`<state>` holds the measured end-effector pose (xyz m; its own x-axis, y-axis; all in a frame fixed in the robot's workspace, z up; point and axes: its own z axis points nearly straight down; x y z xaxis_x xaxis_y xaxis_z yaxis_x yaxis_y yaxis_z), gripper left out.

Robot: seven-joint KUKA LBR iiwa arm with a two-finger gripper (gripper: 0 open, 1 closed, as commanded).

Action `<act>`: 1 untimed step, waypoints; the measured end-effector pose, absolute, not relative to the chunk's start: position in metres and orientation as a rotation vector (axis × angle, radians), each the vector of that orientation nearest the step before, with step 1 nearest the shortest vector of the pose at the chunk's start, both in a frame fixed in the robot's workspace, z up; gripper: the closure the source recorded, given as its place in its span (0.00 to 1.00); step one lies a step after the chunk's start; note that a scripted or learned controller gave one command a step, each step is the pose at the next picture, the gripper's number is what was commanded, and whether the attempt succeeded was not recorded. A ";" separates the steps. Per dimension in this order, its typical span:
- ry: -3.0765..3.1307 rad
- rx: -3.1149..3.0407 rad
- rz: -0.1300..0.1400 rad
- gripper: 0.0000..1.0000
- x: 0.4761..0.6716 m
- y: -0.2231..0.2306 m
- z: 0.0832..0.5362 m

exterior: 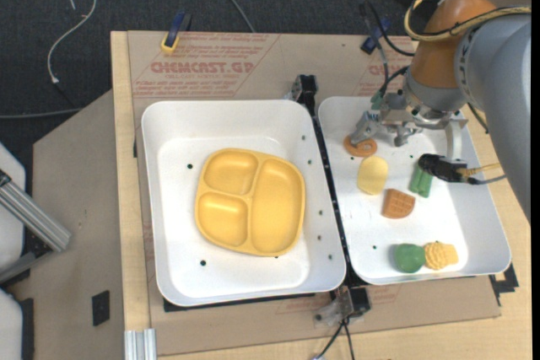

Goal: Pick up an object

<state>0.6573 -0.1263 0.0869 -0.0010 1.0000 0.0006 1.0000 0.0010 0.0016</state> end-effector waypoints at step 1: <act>2.222 2.216 0.008 1.00 0.659 -0.125 0.100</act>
